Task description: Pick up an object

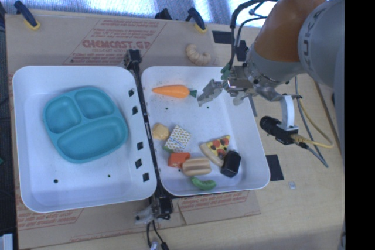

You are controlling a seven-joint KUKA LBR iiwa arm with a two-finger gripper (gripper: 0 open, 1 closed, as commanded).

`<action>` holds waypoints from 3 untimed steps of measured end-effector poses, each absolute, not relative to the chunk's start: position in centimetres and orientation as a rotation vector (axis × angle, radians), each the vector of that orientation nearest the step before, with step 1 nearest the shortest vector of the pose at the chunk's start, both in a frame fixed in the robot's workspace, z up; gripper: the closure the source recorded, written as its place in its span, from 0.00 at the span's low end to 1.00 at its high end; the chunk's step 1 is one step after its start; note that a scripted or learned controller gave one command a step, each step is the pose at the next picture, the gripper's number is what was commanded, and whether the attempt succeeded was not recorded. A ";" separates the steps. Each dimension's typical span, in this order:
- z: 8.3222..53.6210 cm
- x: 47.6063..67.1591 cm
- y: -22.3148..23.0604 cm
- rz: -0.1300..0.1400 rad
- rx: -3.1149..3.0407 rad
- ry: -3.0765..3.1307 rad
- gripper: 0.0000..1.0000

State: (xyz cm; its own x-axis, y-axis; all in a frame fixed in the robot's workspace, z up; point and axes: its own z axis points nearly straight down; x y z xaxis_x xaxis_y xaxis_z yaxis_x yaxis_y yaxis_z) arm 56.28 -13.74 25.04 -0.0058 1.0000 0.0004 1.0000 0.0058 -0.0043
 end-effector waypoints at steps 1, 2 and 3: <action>13.6 52.9 -9.6 0.006 -2.128 -2.303 0.00; 9.1 51.8 -9.7 0.004 -1.974 -2.437 0.00; 10.1 51.8 -9.7 0.005 -1.968 -2.440 1.00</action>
